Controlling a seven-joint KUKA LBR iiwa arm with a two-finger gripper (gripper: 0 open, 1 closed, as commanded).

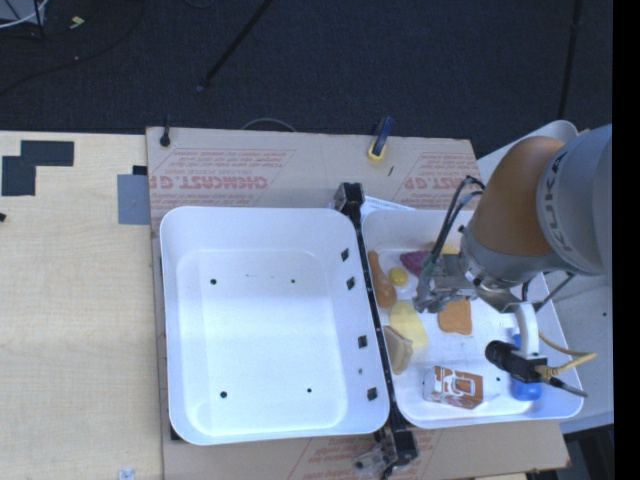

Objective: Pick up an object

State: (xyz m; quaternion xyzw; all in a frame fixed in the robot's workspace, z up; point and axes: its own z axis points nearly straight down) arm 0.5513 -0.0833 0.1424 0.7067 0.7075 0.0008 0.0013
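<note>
The light is bright and even, falling from above; the left white bin [260, 318] is close to blown out, its floor a flat white with only faint grey shading along its near wall; beside it the pale counter [70, 308] is evenly lit with no glare; behind the bin the floor [300, 48] is dim and grainy; the whole picture is soft, and small things right of the bin blur at their edges.

The brown cardboard sheet [215, 173] under the bins bears upside-down red lettering, too blurred to read reliably.
</note>
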